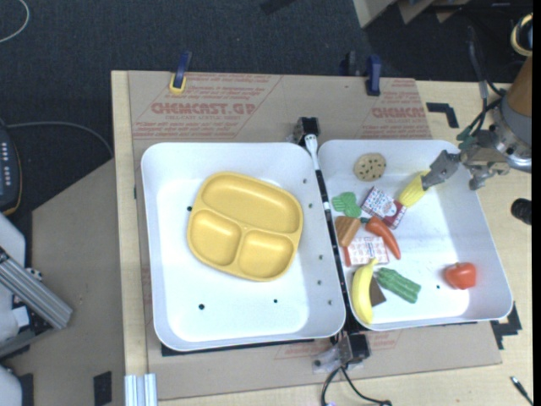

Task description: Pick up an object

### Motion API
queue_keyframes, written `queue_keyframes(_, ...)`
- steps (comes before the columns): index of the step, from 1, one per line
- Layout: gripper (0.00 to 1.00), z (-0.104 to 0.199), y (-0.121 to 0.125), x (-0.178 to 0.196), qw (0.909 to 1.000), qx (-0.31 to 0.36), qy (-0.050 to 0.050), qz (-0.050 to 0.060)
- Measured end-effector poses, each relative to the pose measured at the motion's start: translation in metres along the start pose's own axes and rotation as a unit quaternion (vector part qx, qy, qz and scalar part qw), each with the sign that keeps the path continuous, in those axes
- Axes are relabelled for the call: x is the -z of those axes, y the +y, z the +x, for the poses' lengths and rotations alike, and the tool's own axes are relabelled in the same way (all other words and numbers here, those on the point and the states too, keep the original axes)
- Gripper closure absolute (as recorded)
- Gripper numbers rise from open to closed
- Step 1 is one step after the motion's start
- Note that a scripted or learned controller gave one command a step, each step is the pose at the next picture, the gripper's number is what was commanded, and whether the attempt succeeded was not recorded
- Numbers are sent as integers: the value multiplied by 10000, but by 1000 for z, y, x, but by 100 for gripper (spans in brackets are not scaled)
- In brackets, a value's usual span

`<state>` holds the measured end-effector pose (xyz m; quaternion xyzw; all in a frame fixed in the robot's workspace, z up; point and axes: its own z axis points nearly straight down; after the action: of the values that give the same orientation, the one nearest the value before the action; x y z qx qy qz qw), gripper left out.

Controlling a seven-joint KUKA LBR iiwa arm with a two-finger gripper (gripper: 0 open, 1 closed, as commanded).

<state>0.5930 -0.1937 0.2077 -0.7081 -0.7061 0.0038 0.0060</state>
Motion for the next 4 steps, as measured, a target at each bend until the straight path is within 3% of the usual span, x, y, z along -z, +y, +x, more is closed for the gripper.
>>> queue_keyframes(1, 0, 0, 3, 8, 10000, 15, -16, -71)
queue_keyframes(3, 0, -15, -8, -93, 10000, 11, -6, -41)
queue_keyframes(4, 0, -15, -8, -125, 10000, 17, -8, -45)
